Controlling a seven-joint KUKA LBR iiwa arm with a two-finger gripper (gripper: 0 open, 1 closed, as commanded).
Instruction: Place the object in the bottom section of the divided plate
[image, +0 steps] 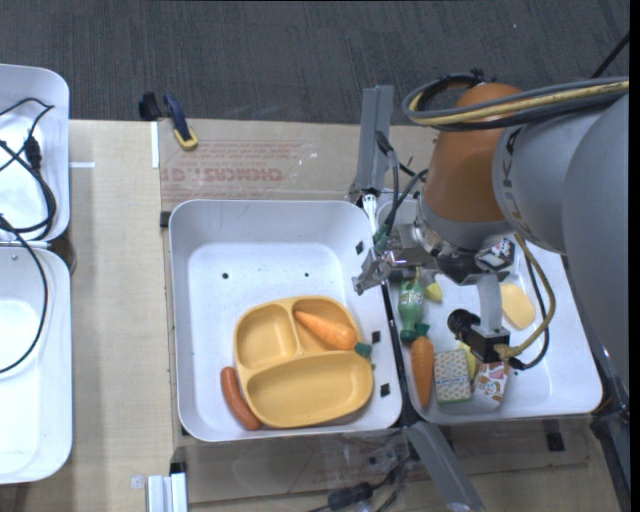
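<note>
A yellow divided plate (300, 372) lies in the left bin (200, 300), toward its front. An orange carrot (325, 327) rests in the plate's upper right section. The large bottom section (305, 390) holds nothing. A reddish sausage (238, 398) lies on the bin floor against the plate's lower left rim. My gripper (385, 265) hangs over the wall between the two bins, at the left edge of the right bin. A green object (410, 300) sits just below it; I cannot tell whether they touch.
The right bin (560, 390) holds a second carrot (422, 368), a small patterned box (452, 377), a red-and-white carton (490, 385) and pale yellow pieces (517, 305). The arm's body covers much of that bin. A blue-and-yellow clamp (178, 122) lies on the bench behind.
</note>
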